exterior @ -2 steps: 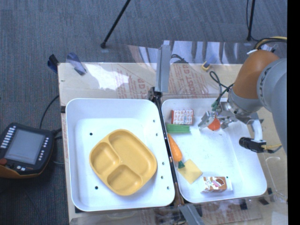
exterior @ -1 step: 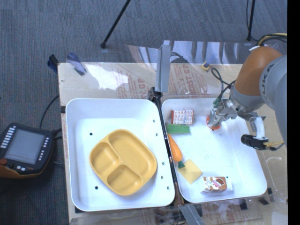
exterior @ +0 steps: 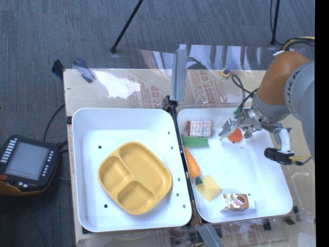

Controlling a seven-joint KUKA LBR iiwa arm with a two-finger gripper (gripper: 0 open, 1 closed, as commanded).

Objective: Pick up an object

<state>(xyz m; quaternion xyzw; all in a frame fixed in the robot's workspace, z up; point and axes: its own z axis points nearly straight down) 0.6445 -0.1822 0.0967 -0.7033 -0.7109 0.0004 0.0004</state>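
Reached in from the right with the grey and orange arm [exterior: 288, 86], over the far part of the right bin [exterior: 257, 210]. Held the gripper [exterior: 235, 134] shut on a small red-orange object [exterior: 235, 135], which sat pinched between the fingers [exterior: 226, 130]. Could not tell if the object was off the bin floor or still touching it.

Also in the right bin: a small orange box [exterior: 199, 128] near the far wall, a green stick [exterior: 195, 141] just in front of it, a carrot [exterior: 192, 164] along the left wall, a yellow cheese wedge [exterior: 208, 188] just beside the carrot's tip, and a brown and white packet [exterior: 237, 202] near the front.

In the left bin [exterior: 87, 122]: a yellow divided plate [exterior: 134, 177], lying flat.

On the floor at the left: a hand controller with a screen [exterior: 25, 163].
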